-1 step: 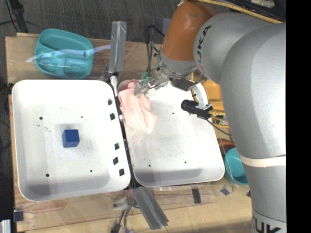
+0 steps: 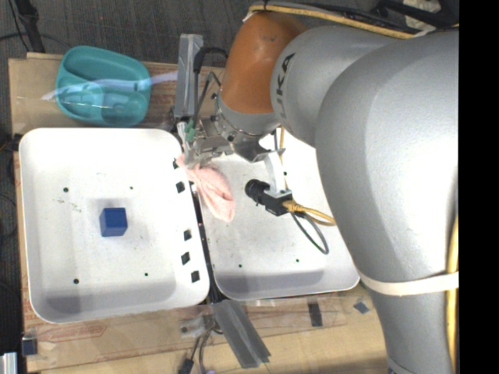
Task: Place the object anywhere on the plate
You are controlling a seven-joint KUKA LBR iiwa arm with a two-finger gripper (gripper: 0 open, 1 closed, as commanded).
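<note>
A soft, pale pink object point(image 2: 216, 192) hangs over the near left part of the right bin point(image 2: 265, 275), close to the divider between the bins. Its upper end is pinched in my gripper point(image 2: 190, 154), which is shut on it just above the bins' shared rim. The grey arm with its orange band point(image 2: 253, 61) reaches in from the right and hides much of the right bin. A teal plastic dish point(image 2: 101, 84) rests on the bench behind the left bin, outside both bins.
A small blue cube point(image 2: 114, 221) lies in the left bin point(image 2: 47, 287), left of centre. A black cable fitting with a yellow lead point(image 2: 273, 199) hangs off the wrist above the right bin floor. A grey bracket point(image 2: 187, 68) stands behind the divider.
</note>
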